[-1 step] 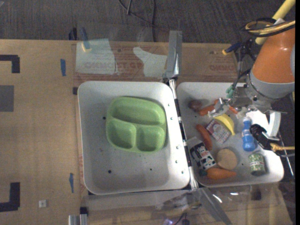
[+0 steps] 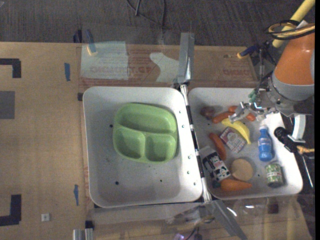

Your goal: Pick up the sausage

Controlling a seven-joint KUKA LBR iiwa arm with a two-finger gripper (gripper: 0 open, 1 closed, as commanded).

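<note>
Jaws low over far part of right bin (image 2: 296, 184), just above the banana (image 2: 242, 129); apart or together: cannot tell from this angle. Counted: two white bins; one green plate (image 2: 145, 132) with three compartments, alone in left bin (image 2: 100, 174). Right bin: one sausage (image 2: 217, 145), reddish, rod-shaped, rounded ends, lying near the bin's left wall, between a small printed box (image 2: 233, 139) and the wall, clear of the jaws. Also one blue bottle (image 2: 265, 146), one green can (image 2: 274, 174), one milk carton (image 2: 216, 165), one round tan disc (image 2: 242, 169), one tapered orange carrot (image 2: 235, 185). Surface (image 2: 40, 134) tan, flat, matte, with blue tape scraps and black corner marks. Grey carpet (image 2: 60, 9) beyond.
</note>
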